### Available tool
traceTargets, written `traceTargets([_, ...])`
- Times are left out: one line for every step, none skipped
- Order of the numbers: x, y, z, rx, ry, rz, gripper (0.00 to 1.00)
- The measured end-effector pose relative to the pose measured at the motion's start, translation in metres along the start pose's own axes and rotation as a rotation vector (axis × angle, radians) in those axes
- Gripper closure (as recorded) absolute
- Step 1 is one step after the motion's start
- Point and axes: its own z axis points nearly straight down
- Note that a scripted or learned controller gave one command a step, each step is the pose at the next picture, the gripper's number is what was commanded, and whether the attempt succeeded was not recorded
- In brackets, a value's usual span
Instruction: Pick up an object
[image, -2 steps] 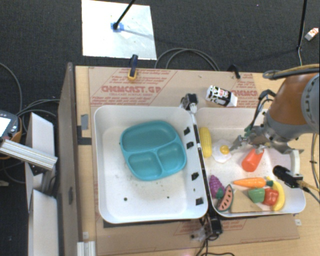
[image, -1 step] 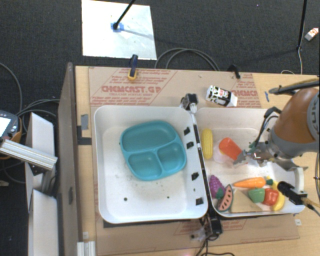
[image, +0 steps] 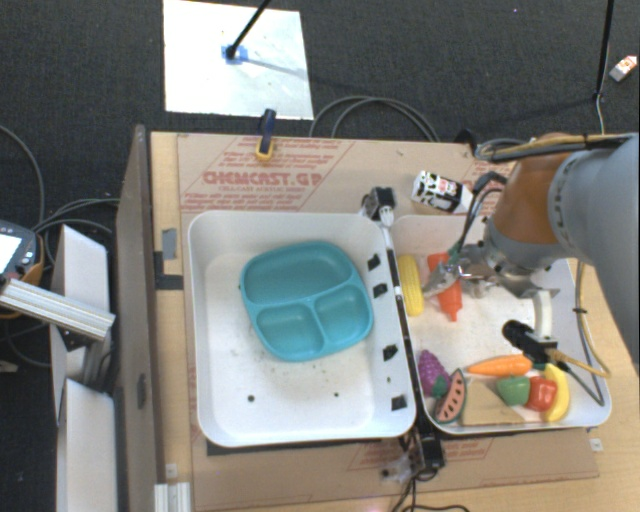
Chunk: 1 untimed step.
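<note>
Hand (image: 452, 276) low over orange toy carrot (image: 449, 298); grip state unclear, cannot tell. Corn cob (image: 408, 284) just left may get nudged, spoiling the pick.

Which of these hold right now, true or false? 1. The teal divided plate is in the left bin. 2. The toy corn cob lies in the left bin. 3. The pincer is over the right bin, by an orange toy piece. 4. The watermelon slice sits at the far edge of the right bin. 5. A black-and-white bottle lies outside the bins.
1. True: the teal divided plastic plate lies in the left white bin.
2. False: the yellow toy corn cob lies in the right white bin, along its left wall.
3. True: the pincer is beside the orange toy piece.
4. False: the toy watermelon slice sits at the near edge.
5. True: the black-and-white bottle lies on the cardboard.
</note>
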Motion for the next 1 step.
traceTargets([-0.0049,-0.0023,-0.0109,0.002,-0.002,0.007,1.0])
